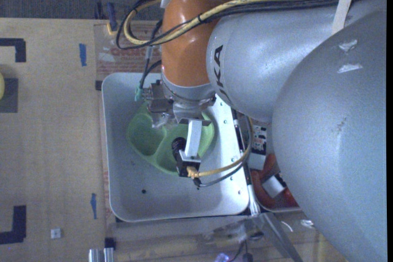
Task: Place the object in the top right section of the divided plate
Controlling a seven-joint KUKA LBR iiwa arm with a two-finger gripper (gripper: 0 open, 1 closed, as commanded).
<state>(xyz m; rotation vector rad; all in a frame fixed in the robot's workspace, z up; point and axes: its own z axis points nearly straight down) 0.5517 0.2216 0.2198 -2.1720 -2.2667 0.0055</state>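
A light green divided plate lies in the left white bin, toward its far right side. The grey arm with its orange band hangs right over the plate and hides most of it. My gripper points down onto the plate's upper part, and the wrist covers its tip. I cannot make out any object in it or on the visible parts of the plate. The plate's left and lower lobes show bare green.
A small dark speck lies on the bin floor below the plate. An orange and white thing shows in the right bin under the arm. The tan bench on the left carries blue tape marks and black corner marks.
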